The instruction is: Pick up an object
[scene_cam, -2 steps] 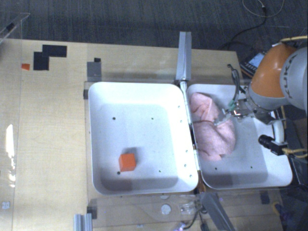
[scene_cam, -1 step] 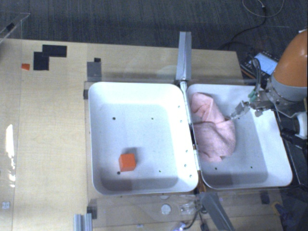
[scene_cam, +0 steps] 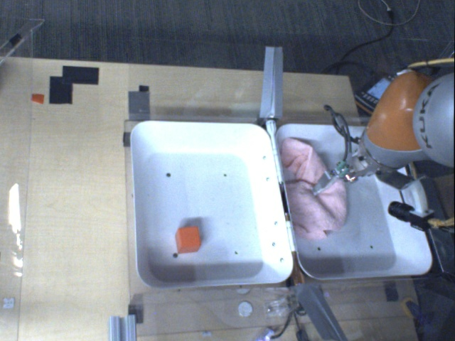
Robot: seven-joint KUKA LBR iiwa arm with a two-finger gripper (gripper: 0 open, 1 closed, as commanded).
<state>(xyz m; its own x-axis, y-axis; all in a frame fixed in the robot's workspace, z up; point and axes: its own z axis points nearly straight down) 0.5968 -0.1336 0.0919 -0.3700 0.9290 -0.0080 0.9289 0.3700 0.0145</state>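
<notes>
A crumpled pink cloth lies in the right bin, against its left wall. My gripper reaches in from the right and its tips rest down on the cloth's middle right part. A small orange block sits in the left bin, near its front left corner, far from the gripper.
A metal divider post stands behind the seam between the two bins. The arm's orange band and cables hang over the right bin's back right corner. Black patches and a small orange mark lie on the bench at far left.
</notes>
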